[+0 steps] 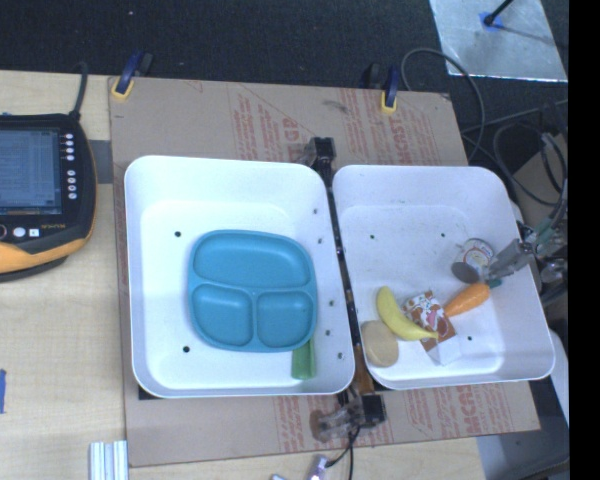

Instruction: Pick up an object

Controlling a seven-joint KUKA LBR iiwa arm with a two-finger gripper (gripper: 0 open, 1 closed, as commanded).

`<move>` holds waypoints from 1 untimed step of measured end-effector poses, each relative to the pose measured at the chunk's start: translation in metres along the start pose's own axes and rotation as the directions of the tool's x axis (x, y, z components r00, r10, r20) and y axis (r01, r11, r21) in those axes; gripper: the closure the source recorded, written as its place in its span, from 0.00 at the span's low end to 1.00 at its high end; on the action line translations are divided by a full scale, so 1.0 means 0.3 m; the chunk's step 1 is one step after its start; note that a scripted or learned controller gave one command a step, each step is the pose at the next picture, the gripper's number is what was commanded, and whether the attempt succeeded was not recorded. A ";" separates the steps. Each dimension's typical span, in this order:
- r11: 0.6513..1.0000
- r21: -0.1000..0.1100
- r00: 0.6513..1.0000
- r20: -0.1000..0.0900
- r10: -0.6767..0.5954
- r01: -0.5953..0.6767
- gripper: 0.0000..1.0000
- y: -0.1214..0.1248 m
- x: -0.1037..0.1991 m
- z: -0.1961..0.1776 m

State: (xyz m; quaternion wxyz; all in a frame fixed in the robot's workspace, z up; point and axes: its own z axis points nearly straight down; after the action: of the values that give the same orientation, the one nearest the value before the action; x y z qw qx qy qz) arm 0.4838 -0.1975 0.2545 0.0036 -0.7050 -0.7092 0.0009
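The right bin (420, 193) holds several small objects near its front. A yellow banana (398, 314) lies beside a tan round piece (381, 346). A red and white packet (429, 313) touches the banana's right end. An orange carrot (467, 299) lies slanted just right of the packet. Behind the carrot sits a small round metal object (471, 264) with a grey handle (508, 256) reaching toward the bin's right rim. The left bin (155, 193) bears a blue divided plate (252, 289) and a green piece (303, 360) at the plate's front right corner.
A tablet-like control pendant (25, 193) with an orange edge lies on the bench at far left. Cables (525, 138) trail beyond the right bin's far right corner. Clamps (390, 88) hold the cardboard sheet under the bins.
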 end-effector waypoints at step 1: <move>1.000 -0.002 1.000 0.004 -0.001 0.001 0.00 0.277 0.132 0.219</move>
State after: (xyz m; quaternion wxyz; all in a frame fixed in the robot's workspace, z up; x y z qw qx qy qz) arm 0.5661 -0.1572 0.1884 0.0013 -0.7045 -0.7097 0.0017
